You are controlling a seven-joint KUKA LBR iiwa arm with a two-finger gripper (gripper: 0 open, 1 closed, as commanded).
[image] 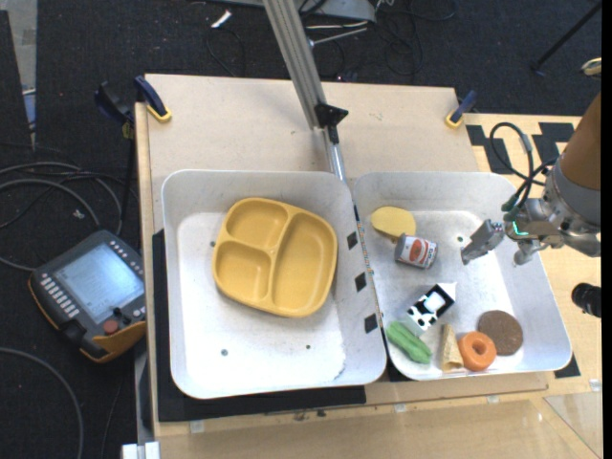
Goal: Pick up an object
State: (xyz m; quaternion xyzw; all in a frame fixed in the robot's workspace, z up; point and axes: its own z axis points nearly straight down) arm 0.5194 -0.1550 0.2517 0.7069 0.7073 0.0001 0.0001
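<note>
Claw [501, 241]: we see its fingers spread, pinching nothing, over the right bin [555, 306].
Can [416, 251]: left of the claw, near it.
Yellow lump [392, 221]: beyond the can.
Brown disc [500, 332]: below the claw.
Yellow plate [275, 255]: we find it far left, in the other bin [186, 285].

Arm [585, 175] cut off by the right edge; hand [499, 241] blurred, its finger spacing indeterminate. Black-and-white toy [430, 307] too small to identify.
</note>
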